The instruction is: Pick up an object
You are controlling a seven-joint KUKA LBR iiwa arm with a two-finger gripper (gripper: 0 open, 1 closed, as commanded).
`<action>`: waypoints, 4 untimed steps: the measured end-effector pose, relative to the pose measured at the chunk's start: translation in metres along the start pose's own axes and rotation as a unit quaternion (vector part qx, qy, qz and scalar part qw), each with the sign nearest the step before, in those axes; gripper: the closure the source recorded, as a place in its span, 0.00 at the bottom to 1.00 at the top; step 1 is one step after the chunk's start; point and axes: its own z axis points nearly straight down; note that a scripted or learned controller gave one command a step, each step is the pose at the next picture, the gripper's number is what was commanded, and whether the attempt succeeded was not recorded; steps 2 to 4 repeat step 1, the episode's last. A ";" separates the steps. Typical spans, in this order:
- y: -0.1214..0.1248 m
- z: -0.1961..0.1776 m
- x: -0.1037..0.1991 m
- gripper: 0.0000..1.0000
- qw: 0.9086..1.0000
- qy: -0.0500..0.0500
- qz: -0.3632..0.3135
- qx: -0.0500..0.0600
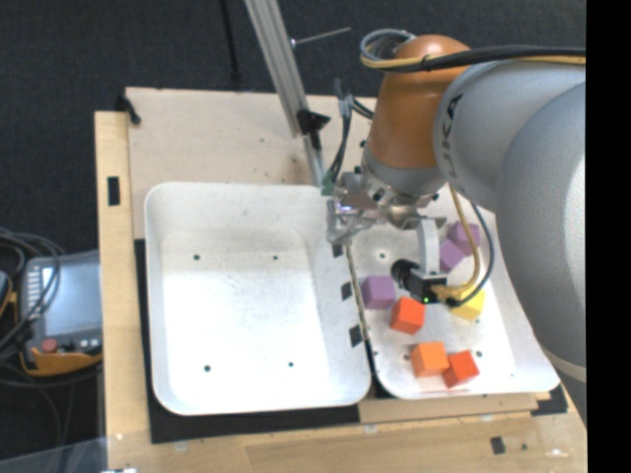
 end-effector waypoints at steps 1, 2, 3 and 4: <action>0.003 -0.015 0.051 1.00 1.000 0.000 0.000 -0.001; 0.003 -0.015 0.051 1.00 1.000 0.000 0.000 -0.001; 0.003 -0.015 0.051 1.00 1.000 0.000 0.000 -0.001; 0.003 -0.015 0.051 1.00 1.000 0.000 0.000 -0.001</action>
